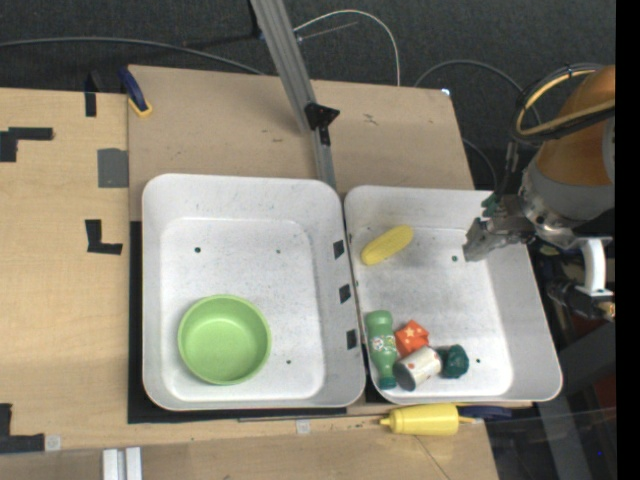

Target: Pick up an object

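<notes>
Hovering over the right bin's [520, 368] far edge, the claw [482, 240] is too blurred to read. Banana [386, 245] lies nearby; can [380, 346], blocks [412, 336] cluster at the front.

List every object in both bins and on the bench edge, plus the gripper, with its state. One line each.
green bowl: upright, left bin.
yellow banana-shaped piece: lying flat, right bin, apart from the rest.
green bottle: lying on its side, right bin.
orange block: resting beside the bottle.
white can: on its side.
dark teal piece: touching the can.
yellow bottle: lying on the bench, outside the bins.
gripper: over the right bin, holding nothing visible.
</notes>
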Tool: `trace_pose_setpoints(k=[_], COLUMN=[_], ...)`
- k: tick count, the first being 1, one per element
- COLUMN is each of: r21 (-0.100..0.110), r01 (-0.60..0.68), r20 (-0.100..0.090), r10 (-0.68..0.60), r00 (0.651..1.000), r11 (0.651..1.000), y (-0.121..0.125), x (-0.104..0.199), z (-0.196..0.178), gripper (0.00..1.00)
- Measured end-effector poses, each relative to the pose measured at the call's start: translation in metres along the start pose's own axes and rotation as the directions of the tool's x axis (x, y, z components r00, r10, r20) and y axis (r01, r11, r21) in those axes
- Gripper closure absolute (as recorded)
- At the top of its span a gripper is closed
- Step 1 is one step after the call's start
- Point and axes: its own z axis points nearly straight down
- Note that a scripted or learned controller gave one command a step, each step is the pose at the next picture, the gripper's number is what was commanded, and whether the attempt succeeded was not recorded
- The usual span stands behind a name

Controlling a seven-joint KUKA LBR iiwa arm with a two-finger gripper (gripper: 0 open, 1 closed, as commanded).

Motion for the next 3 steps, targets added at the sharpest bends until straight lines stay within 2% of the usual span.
trace_pose_setpoints(k=[3], r21=[0.0], r01=[0.006], r20=[-0.003], r10=[-0.006], r00=[1.0], r11=[1.0], y=[0.035], x=[0.162], z=[0.001], gripper=[1.0])
